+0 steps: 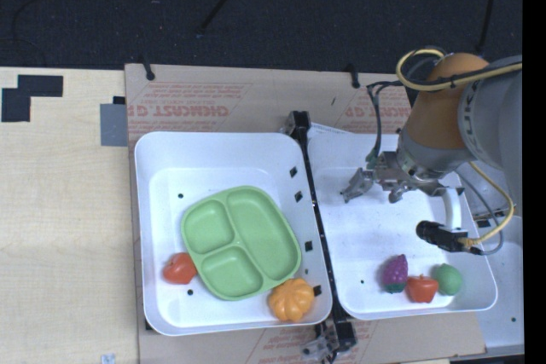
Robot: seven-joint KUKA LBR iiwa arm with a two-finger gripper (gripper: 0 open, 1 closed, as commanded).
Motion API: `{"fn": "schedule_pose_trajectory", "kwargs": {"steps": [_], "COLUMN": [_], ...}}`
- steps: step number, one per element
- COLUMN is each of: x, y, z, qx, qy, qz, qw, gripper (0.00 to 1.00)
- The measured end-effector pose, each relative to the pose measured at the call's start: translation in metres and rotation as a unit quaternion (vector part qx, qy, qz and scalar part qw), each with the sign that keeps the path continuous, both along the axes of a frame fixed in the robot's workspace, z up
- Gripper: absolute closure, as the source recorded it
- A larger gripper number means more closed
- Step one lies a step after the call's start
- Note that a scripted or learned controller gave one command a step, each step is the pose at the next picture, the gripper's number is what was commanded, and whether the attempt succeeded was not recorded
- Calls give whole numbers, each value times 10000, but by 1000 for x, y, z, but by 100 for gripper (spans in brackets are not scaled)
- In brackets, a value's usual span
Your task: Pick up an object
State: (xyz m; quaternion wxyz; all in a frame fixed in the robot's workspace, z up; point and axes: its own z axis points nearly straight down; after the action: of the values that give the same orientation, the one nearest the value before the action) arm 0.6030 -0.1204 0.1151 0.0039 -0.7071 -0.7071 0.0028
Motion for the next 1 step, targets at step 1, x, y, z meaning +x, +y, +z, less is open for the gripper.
{"fn": "schedule_pose_trajectory", "kwargs": {"steps": [1], "x": [-1], "y": [2], "z": [-30], "qx": [-2], "qy": [-17], "qz": [-4], "qw": [10000], "gripper": [0]}}
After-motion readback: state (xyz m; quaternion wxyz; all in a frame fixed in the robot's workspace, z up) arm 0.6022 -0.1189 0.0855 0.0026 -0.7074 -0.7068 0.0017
